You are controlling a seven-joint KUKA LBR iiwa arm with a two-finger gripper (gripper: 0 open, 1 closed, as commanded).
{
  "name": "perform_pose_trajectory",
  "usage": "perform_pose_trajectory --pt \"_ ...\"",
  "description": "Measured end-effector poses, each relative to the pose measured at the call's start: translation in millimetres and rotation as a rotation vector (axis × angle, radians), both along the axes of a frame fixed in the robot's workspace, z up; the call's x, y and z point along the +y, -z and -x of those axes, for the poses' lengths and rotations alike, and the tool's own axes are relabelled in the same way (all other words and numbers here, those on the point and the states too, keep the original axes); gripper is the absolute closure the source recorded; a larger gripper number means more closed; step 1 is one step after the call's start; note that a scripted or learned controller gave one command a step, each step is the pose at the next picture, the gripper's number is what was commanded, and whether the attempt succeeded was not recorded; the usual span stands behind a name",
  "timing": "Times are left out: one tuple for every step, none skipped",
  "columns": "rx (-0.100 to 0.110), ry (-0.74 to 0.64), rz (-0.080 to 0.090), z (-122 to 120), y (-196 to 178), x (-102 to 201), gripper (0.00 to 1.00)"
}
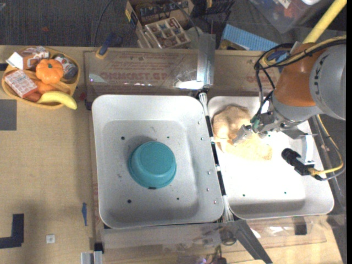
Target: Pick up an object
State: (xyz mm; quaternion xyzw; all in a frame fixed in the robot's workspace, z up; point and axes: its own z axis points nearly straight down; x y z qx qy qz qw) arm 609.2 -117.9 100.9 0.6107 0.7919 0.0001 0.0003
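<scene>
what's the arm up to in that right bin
The arm reaches in from the right with its gripper low over the right bin, right at a pale tan, soft-looking lump in the bin's far left part. Whether it has hold of the lump cannot be told. A teal bowl sits upside down in the middle of the left bin, untouched.

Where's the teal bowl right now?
The teal plastic bowl sits upside down in the middle of the left white bin, far from the gripper.
</scene>
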Motion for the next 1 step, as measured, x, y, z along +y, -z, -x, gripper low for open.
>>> perform_pose_trajectory --pt "-0.006 -0.151 0.002 -11.1 11.4 14.2 0.00"
